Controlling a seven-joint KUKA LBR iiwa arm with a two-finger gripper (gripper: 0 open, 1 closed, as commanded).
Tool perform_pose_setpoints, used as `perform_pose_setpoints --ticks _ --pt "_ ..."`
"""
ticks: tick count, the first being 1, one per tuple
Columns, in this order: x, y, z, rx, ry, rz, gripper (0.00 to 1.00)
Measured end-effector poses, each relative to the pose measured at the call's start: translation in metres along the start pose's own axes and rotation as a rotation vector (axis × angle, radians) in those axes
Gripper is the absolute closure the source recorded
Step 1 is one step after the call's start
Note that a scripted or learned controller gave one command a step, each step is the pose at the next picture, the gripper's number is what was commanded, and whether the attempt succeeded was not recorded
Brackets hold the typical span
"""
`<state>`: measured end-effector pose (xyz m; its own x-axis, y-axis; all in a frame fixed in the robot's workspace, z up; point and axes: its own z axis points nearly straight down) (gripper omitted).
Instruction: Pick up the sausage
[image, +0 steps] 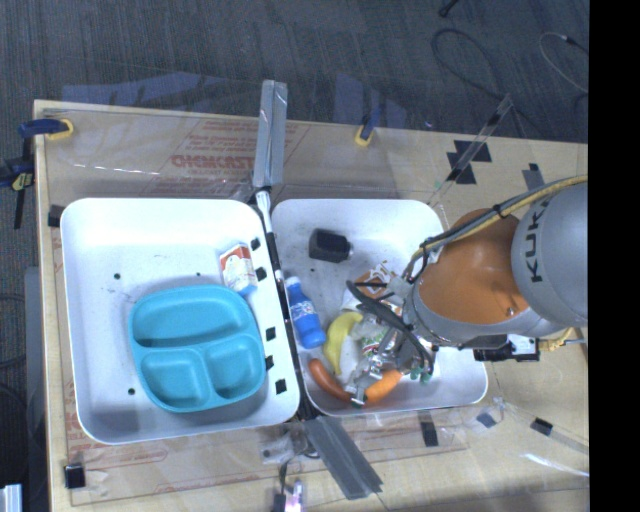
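The sausage (326, 381) is a short red-brown link lying near the front wall of the right bin (455, 385). An orange carrot (384, 385) lies just to its right, almost end to end with it. My gripper (380, 358) reaches in from the right and hangs low over the pile, right above the carrot and a little right of the sausage. Its tip is lost among the clutter of items beneath it. I see nothing lifted off the bin floor.
In the right bin there are also a yellow fruit (343, 330), a blue bottle (300, 315) against the left wall, a black block (329, 245) at the back and a small patterned item (374, 281). The left bin (95, 250) holds a blue divided plate (196, 345) and a red-and-white carton (237, 268).
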<state>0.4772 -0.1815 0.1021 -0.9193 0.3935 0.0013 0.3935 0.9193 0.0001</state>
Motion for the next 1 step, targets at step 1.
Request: perform_pose_setpoints --ticks 1 --pt "0.0207 0.0535 0.0055 0.006 -0.017 0.214 0.0"
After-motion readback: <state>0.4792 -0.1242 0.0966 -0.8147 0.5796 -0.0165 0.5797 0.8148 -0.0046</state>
